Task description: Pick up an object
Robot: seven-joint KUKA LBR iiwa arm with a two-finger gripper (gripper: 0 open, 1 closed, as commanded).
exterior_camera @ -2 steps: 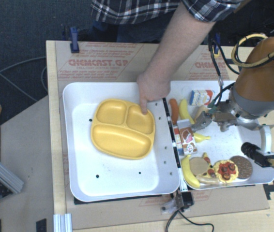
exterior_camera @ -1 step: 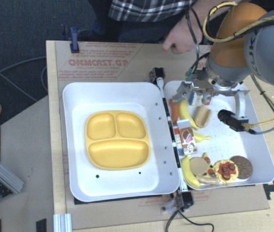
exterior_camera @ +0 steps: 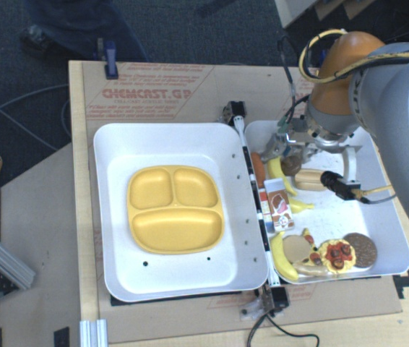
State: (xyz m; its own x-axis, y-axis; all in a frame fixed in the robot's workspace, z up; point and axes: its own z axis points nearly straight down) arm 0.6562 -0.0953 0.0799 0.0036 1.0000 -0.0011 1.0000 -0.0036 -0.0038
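Observation:
My gripper (exterior_camera: 311,152) hangs low over the far part of the right bin (exterior_camera: 385,215), under the orange band of the arm. Just beneath it lie a tan bun-shaped toy (exterior_camera: 307,180) and a small yellow banana piece (exterior_camera: 277,169). An orange-red sausage (exterior_camera: 259,170) rests against the bin's left wall. A small red and white carton (exterior_camera: 279,207) sits beside it. At the near end are a larger banana (exterior_camera: 282,259), a brown bread slice (exterior_camera: 296,249), a pizza piece (exterior_camera: 337,254) and a dark round cookie (exterior_camera: 364,249). The arm hides the bin's far right corner.
The left bin (exterior_camera: 118,157) holds a yellow divided plate (exterior_camera: 175,210) in its middle. A black clamp (exterior_camera: 234,111) sits at the far end of the seam between the bins. A black cable end (exterior_camera: 337,183) and a yellow wire trail from the wrist over the right bin.

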